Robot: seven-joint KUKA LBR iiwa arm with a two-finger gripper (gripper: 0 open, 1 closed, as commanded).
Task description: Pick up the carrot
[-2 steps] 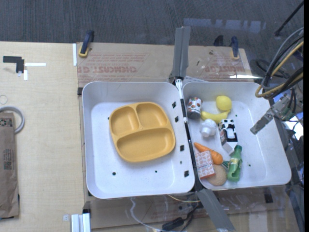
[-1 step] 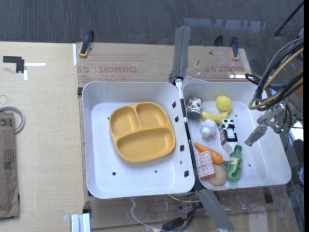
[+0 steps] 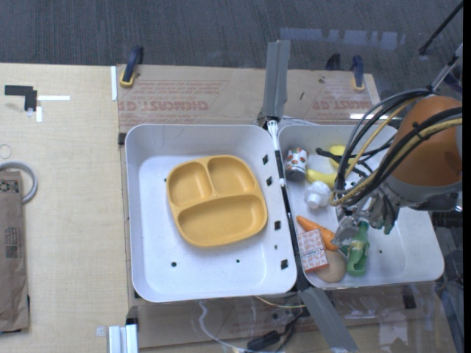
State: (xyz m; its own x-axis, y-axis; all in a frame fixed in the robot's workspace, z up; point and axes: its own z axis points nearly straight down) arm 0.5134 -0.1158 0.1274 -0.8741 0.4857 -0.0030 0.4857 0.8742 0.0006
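Dark grey carpet runs across the top, and below it sits a pale wood bench (image 3: 59, 197) with a sheet of brown cardboard (image 3: 199, 94) lying under the two white bins. That cardboard has red print on it, upside down from this angle, and it looks like "CHEMCAST GP" but I wouldn't swear to every letter. On the far left edge of the bench there's a brown paper bag (image 3: 11, 248) with some small black print I can't read at all. Left bin (image 3: 147, 271) holds just a yellow divided plate (image 3: 215, 199), three compartments, nothing in them. Right bin (image 3: 412, 259) is the messy one: a small can (image 3: 296, 162) with a red and white label up near the divider wall, a yellow toy (image 3: 325, 169) beside it, a white bit (image 3: 317, 195) just below those, a little red and white carton (image 3: 312, 251) with print too tiny to make out, a tan round thing (image 3: 333, 271) touching the carton's lower end, and a green bottle (image 3: 357, 252). The carrot (image 3: 315, 225) is lying in the right bin, close to the divider, right above the carton and touching it. Gripper (image 3: 352, 230) is down low in that bin, just right of the carrot and over the green bottle, but cables and the wrist crowd it so I honestly can't tell if it's spread or closed.
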